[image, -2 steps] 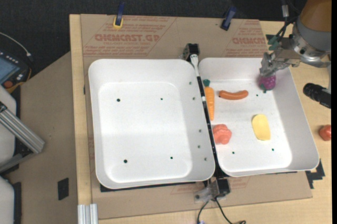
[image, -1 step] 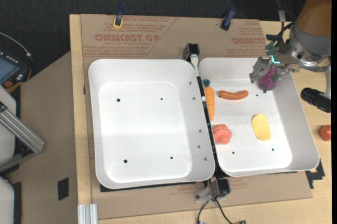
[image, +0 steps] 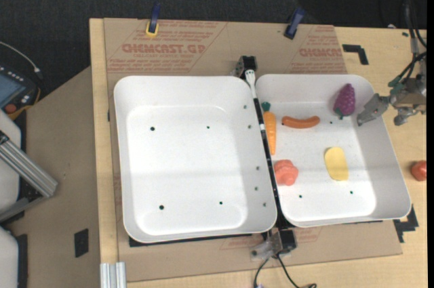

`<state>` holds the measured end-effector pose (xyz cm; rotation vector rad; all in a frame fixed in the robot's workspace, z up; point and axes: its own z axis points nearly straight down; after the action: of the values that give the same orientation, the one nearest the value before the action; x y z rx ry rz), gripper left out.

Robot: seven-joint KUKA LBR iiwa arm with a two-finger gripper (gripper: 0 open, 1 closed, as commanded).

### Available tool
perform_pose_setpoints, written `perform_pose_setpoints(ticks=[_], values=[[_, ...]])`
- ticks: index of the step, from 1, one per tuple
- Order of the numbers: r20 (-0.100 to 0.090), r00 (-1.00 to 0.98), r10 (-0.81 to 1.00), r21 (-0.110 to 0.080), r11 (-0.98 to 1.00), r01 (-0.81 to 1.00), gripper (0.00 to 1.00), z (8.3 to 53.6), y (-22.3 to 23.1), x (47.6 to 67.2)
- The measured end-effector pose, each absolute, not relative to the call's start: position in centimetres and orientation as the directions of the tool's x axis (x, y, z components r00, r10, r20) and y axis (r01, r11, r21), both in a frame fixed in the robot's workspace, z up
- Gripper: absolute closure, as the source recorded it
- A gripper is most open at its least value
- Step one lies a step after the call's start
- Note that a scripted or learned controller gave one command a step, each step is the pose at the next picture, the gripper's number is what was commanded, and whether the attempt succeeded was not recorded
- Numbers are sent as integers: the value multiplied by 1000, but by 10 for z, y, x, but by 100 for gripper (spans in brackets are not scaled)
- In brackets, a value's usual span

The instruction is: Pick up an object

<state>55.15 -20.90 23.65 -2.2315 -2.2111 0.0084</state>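
The right bin [image: 380, 202] holds several small objects. A purple grape bunch [image: 345, 99] lies at its back right, and a red sausage [image: 300, 122] is left of that. An orange carrot [image: 270, 131] rests against the bin's left wall. In the front half are a pink-red lump [image: 285, 173] and a yellow piece [image: 336, 164]. My gripper [image: 384, 114] hangs over the bin's right rim, just right of the grapes. It is open, with nothing between its fingers.
The left bin [image: 135, 97] stands beside the right one on a cardboard sheet. A small orange object [image: 420, 171] lies on the bench outside the right bin. Clamps [image: 153, 25] hold the cardboard at the back edge.
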Motion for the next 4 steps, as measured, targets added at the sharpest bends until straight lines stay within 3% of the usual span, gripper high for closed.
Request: perform_pose_setpoints(ticks=[1, 2, 3, 4], values=[[-10, 0, 1000, 22, 0, 1000, 0, 462, -226, 555], [-2, -5, 1000, 13, 5, 1000, 0, 520, -169, 487], [2, -10, 1000, 3, 10, 1000, 0, 524, -87, 480], [1, -10, 1000, 6, 10, 1000, 0, 536, -14, 480]])
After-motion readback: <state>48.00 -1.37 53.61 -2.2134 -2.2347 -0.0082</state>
